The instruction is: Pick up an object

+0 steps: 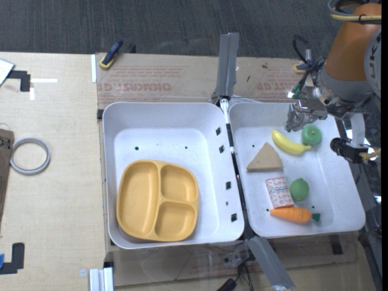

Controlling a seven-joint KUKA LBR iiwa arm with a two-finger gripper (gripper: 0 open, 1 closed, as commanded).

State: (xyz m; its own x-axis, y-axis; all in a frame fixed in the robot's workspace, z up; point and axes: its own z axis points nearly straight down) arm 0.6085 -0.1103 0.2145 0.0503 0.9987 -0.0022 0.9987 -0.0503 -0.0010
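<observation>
1. The grey arm with the orange band (354,38) comes in from the right and hangs over the far right corner of the right shallow white bin (339,220).
2. The end effector (298,119) sits low in that corner, just above the left end of the yellow plastic banana (290,143). Honestly can't tell how far it's spread or if it has hold of anything; it's a dark cluster of metal and cables from this angle.
3. A small green apple-shaped ball (312,135) sits right beside the end effector, touching the banana's far side. So those two crowd the spot it's hovering at.
4. Closer to the middle of the bin there's a tan triangular wedge (265,159), near the banana's left tip but apart from it.
5. Toward the near edge: a small red-and-white packet (278,192), a round green fruit (299,189) just to its right, and an orange plastic carrot with a green end (293,215) lying just below both.
6. The left shallow white bin (121,123) holds a yellow three-compartment divided plate (159,200).
7. Out on the counter (54,223) to the left, a grey roll of tape (27,156) lies well apart from the bins, and a blue-and-yellow clip thing (111,54) sits behind the left bin.
</observation>
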